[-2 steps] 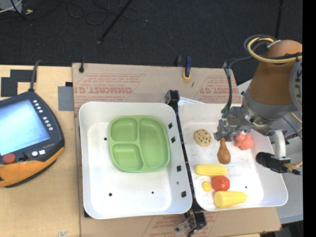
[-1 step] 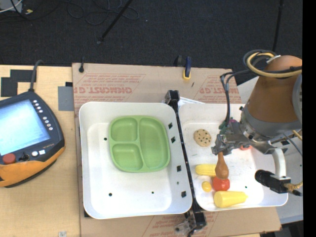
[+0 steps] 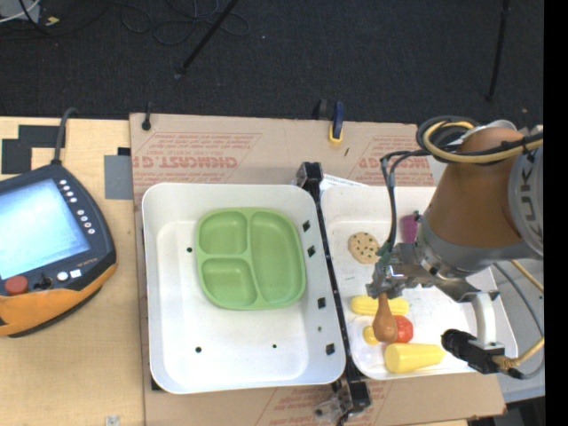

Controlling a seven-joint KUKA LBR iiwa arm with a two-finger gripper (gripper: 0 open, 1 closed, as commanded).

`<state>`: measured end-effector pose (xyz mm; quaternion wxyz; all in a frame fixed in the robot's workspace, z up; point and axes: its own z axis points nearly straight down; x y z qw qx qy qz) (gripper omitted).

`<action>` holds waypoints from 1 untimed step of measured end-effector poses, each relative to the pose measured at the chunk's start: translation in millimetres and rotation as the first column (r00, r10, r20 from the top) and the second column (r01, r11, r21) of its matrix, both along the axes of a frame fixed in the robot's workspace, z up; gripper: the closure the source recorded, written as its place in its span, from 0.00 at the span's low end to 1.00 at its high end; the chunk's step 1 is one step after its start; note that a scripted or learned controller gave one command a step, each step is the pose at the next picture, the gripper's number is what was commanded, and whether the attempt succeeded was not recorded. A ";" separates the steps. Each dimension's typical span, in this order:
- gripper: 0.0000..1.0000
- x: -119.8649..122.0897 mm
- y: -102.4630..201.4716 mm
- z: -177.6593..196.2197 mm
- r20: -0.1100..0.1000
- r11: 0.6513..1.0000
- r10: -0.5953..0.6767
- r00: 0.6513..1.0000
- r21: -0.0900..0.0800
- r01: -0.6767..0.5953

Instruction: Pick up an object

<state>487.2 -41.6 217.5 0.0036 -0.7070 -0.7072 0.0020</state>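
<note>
Toys crowd the right bin (image 3: 355,204): a brown pear (image 3: 384,323) lies just below the gripper (image 3: 387,282), between corn (image 3: 380,306) and tomato (image 3: 403,329). Grip state I cannot tell. Best descend straight, centred on the pear, avoiding its neighbours.

Robotics lab, not a home: cardboard-covered bench (image 3: 222,149), two white bins (image 3: 169,327) clamped side by side, KUKA teach pendant (image 3: 49,242) at the left, loose cables (image 3: 177,11) on dark carpet behind.
</note>
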 end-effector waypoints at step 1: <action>1.00 2.6 -5.1 -0.5 0.004 1.000 0.000 1.000 -0.002 0.000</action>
